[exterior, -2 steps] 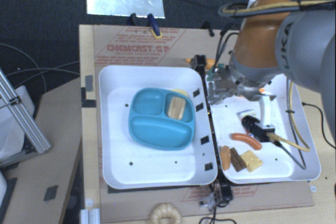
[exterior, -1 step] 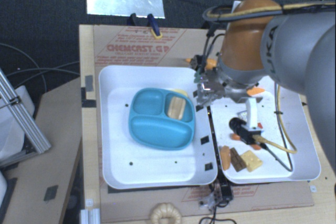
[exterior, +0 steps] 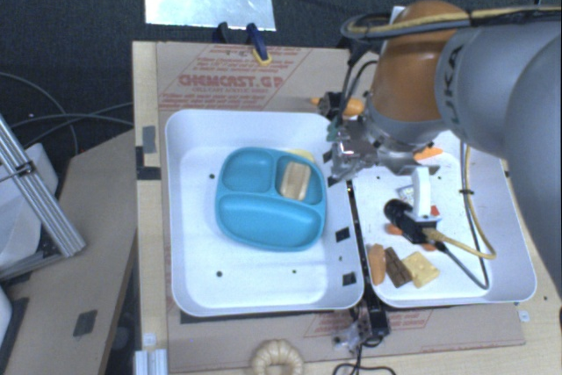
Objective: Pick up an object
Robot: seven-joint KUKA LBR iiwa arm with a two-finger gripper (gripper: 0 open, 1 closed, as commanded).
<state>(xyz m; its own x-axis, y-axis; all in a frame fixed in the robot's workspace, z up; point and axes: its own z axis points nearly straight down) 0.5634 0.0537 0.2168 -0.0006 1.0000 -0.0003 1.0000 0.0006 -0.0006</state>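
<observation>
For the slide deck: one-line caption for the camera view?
Grey arm over right bin of small items; blue divided plate in left bin.

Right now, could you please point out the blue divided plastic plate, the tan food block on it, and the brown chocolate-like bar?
Blue divided plastic plate (exterior: 259, 219), camera view, large lower compartment.
Tan food block (exterior: 294, 181), camera view, top face.
Brown chocolate-like bar (exterior: 397, 268), camera view, middle.

One fixed camera looks down at a slant on both white bins (exterior: 189, 215).

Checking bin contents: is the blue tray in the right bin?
No, the blue tray lies in the left bin, with a tan block in one compartment.
</observation>
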